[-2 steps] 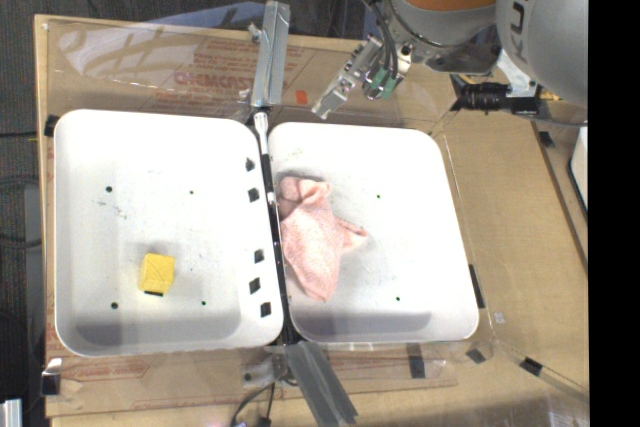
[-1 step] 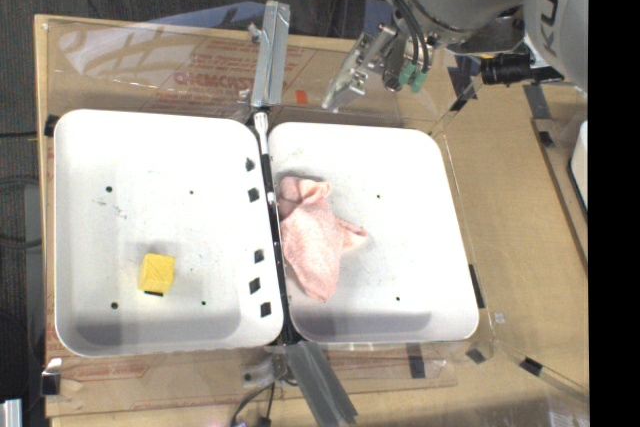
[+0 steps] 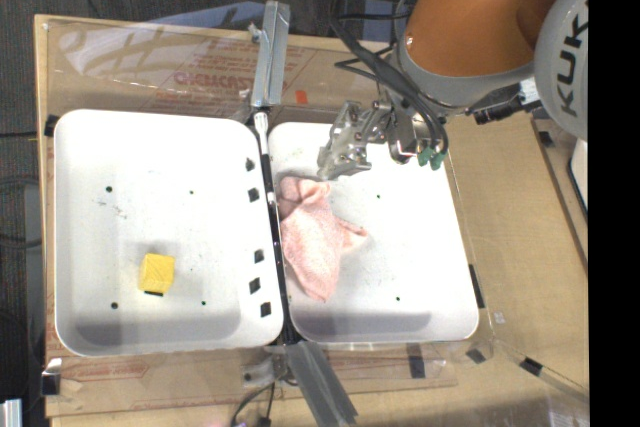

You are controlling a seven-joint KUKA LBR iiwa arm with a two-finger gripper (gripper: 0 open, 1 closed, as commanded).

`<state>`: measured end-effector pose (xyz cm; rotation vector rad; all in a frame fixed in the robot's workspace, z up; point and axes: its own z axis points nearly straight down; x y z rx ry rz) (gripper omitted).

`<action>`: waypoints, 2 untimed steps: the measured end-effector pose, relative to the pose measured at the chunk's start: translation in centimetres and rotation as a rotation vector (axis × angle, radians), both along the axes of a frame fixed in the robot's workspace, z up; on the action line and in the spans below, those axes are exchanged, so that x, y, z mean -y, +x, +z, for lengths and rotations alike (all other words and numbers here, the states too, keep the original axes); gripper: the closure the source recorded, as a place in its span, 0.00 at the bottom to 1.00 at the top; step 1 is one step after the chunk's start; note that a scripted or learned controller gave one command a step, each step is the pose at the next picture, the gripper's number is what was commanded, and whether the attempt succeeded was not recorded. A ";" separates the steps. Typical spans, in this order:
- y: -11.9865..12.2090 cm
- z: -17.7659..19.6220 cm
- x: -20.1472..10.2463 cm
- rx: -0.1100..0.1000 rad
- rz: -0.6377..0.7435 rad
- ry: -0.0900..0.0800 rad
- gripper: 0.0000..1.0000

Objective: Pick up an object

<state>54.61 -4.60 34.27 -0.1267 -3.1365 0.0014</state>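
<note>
Here the wooden worktop [image 3: 520, 245] carries two shallow white plastic bins side by side: the left bin [image 3: 150, 155] and the right bin [image 3: 430, 245]. The grey arm with its orange band [image 3: 470, 0] reaches in over the right bin's far end. In that bin, against the wall shared with the left one, lies a crumpled pink cloth [image 3: 312, 240], the nearest thing to take. The metal claw [image 3: 338, 160] hangs just above the cloth's upper edge; whether its tips are apart or together I cannot tell. A good grasp would likely aim at the bunched middle fold, not the thin edge by the wall, and go down far enough to pinch fabric. A small yellow block [image 3: 157, 273] sits alone in the left bin.
</note>
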 end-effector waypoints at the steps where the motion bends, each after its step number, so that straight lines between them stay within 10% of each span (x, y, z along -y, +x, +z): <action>1: -2.2 -1.5 1.6 0.001 0.531 0.002 1.00; 2: 1.5 4.8 3.1 0.006 0.918 -0.001 1.00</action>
